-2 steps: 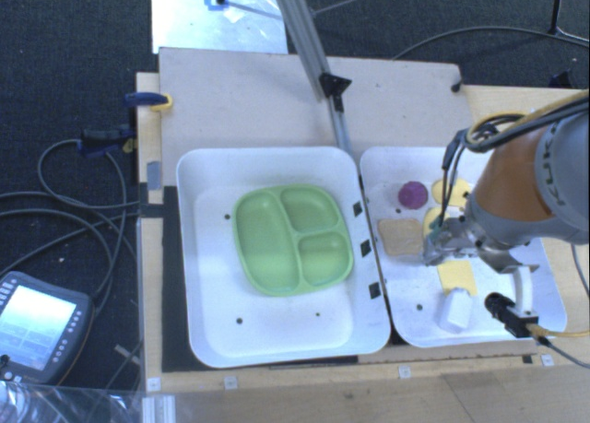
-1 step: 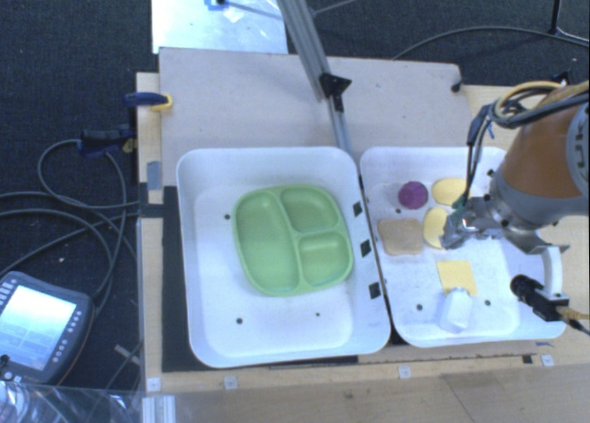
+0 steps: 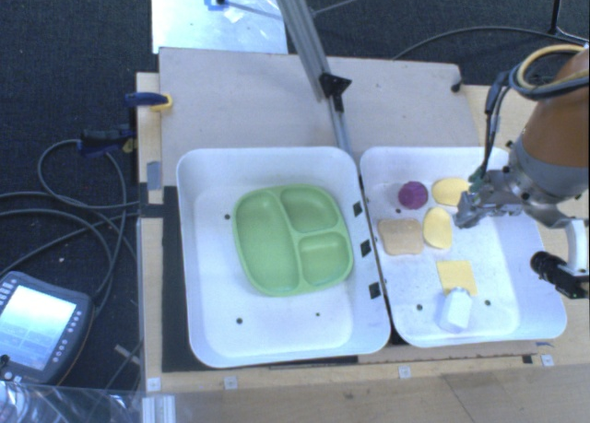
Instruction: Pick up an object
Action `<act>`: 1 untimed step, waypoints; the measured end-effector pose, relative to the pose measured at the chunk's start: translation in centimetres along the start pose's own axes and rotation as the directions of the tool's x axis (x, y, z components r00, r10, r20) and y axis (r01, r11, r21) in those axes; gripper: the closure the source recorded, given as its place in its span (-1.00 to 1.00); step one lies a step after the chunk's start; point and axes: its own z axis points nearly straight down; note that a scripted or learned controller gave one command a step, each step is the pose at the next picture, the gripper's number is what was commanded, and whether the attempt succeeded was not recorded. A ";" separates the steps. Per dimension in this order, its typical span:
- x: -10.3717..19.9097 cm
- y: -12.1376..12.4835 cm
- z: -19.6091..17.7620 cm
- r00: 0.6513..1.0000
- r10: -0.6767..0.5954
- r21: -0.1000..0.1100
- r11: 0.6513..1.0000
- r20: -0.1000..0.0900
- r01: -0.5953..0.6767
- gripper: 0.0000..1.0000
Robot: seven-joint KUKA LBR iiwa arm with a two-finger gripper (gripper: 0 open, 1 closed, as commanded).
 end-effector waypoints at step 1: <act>0.0 0.1 -1.2 1.000 0.001 0.006 1.000 -0.001 -0.001 1.00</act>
